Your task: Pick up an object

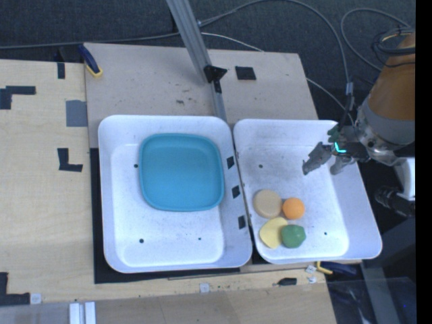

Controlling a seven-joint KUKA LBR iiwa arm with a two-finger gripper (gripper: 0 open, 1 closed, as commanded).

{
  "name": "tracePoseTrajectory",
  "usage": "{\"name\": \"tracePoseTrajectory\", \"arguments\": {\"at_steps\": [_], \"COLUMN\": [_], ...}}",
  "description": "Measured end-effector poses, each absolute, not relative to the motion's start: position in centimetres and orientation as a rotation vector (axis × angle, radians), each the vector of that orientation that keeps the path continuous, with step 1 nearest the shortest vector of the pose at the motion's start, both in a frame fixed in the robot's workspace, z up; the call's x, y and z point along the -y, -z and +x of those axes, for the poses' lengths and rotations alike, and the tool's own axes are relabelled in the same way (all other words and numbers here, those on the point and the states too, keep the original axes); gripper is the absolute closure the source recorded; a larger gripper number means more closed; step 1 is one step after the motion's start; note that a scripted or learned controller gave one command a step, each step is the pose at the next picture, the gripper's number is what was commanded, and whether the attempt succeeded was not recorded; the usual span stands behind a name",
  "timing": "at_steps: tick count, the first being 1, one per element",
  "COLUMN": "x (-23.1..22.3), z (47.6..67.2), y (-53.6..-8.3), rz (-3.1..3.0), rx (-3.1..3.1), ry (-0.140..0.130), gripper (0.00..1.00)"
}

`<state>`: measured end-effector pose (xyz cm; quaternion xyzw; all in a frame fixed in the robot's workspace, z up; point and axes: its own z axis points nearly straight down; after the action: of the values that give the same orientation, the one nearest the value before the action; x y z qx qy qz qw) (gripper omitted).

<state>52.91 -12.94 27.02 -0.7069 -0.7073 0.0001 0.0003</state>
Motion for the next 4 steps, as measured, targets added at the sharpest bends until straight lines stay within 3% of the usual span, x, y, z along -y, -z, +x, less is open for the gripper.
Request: {"name": "tracePoseTrajectory", "arguments": {"at_steps": [1,4], "x": [12.9,11.7], "z": [52.9,52.3], "y": [-27.0,-10.9], "rz": [-2.220,-2.217], "rx": [2.222,2.219], "ry": [0.000,-0.005], "gripper": [0.00,0.00]}}
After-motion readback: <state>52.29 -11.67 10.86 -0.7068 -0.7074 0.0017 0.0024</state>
